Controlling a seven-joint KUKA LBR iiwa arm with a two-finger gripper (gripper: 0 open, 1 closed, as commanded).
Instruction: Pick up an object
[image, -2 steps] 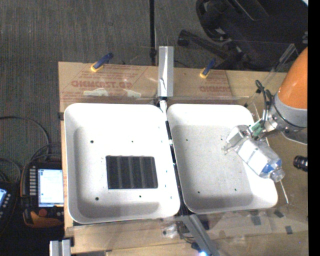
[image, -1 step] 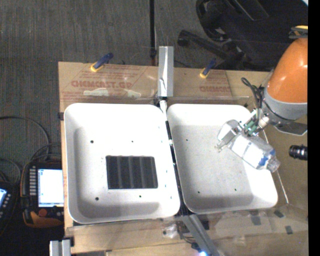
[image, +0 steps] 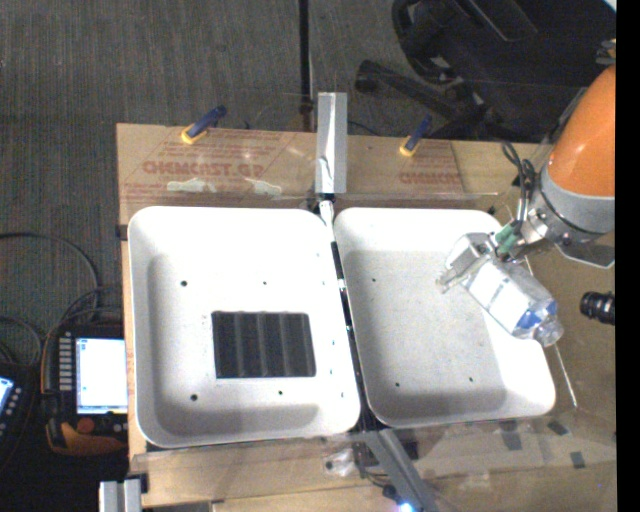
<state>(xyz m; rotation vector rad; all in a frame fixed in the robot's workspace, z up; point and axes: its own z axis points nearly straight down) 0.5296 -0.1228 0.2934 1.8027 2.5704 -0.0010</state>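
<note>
My hand (image: 462, 262) is over the right bin (image: 420, 400), in its upper right part, and just beside my hand, toward the bin's right rim, lies a clear plastic bottle (image: 512, 300) with a blue cap end; it is tilted, one end near my hand and the other end at the rim. I judge that I am in the grasping step, or just at the start of lifting; the bottle seems to touch my hand, but I do not see it plainly between my fingers, so whether my hand is spread or pressed together I cannot tell; I will not say that I hold it.

The next move, I think, calls for a slow lift straight up over the right bin, and a check that the bottle comes with me; clear plastic is smooth and round, so it may slip or roll out.

In the left bin (image: 160, 250), well apart from the bottle, lies a dark ribbed tray (image: 263, 345); it does not disturb me. The right bin's rim is close under the bottle's low end; this could catch it. On the surface (image: 140, 150) behind the bins stand two yellow-and-blue clamps (image: 202, 123).
</note>
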